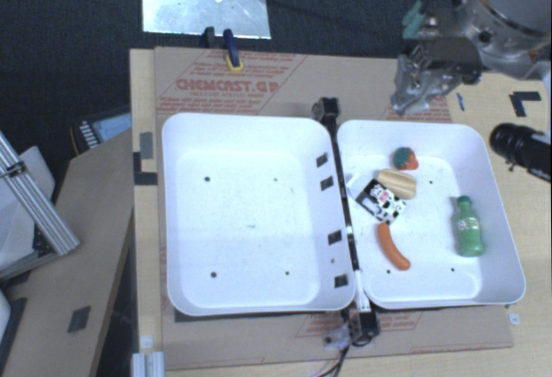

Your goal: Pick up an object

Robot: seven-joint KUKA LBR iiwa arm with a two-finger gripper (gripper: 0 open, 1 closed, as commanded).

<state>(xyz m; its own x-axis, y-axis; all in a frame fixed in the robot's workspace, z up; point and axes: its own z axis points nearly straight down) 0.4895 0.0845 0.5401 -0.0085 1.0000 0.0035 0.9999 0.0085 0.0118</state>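
Camera view: pincer [420, 99] hangs at 1 o'clock, above the far rim of the right-hand shallow white bin [496, 194], nothing between its fingers; can't tell if they're apart or together. In that bin: small orange-and-green round toy [405, 159] at 12, tan bread-roll toy [398, 183] touching the black-and-white patterned box [382, 200] near centre, orange sausage-shaped toy [393, 246] at 7, green plastic bottle [468, 227] at 3.

gripper [420, 99] above right bin's [496, 194] far rim | bottle [467, 227], carrot [393, 247], bun [397, 184] inside
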